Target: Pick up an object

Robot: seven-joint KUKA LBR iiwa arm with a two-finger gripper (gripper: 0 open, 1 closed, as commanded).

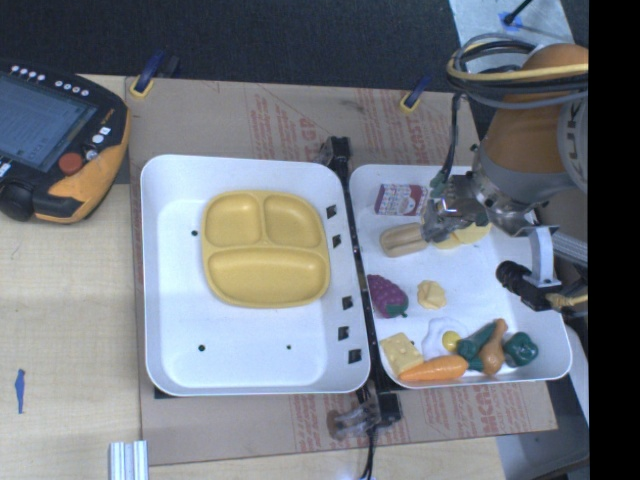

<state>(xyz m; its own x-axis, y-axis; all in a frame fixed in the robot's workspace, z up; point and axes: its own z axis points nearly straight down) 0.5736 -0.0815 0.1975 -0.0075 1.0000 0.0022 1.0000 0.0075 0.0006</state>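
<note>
The yellow divided plate [266, 248] lies in the left bin [160, 298]. In the right bin [555, 363], the tan bread-like piece [403, 239] sits at nine o'clock of the gripper [441, 218]. I cannot tell how that hand stands. Best to centre over the piece before descending.

A shallow white plastic bin [160, 268] lies on a brown cardboard sheet [250, 118] and holds a yellow plastic plate with three compartments [266, 248], set in its upper half. Left of the bin, well apart, a grey and orange handheld control pendant with a dark screen [55, 148] rests on the pale wooden bench [60, 308]. Two small blue-and-yellow clamps pin the sheet's far edge: one at the left corner [148, 76], one toward the right [415, 96]. A short blue mark [19, 390] sits near the bench's left edge.
</note>
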